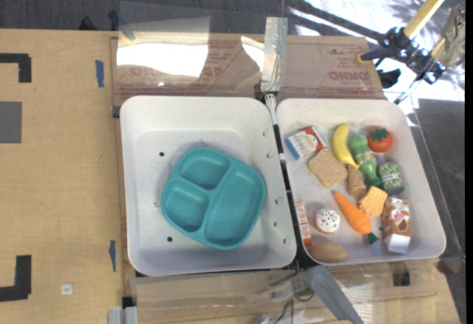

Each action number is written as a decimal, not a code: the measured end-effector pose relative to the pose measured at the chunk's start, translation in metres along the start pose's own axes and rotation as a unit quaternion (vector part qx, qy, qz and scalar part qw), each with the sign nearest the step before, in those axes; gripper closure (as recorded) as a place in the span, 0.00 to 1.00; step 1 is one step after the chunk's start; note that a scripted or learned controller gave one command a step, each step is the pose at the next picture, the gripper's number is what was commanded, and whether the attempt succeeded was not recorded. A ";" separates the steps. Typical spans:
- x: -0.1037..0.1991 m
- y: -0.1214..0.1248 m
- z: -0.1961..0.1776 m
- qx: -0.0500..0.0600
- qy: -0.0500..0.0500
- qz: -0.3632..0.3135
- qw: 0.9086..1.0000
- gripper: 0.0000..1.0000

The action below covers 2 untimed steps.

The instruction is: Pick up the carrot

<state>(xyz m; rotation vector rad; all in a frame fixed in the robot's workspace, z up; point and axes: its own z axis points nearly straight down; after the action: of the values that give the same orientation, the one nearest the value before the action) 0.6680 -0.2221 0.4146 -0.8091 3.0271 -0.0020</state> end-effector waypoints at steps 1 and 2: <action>-0.002 0.000 -0.016 0.005 -0.007 0.001 1.000 1.00; -0.004 0.000 -0.030 0.008 -0.013 0.001 1.000 1.00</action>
<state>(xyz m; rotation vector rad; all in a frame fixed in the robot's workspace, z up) 0.6713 -0.2197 0.4442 -0.7976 3.0004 -0.0168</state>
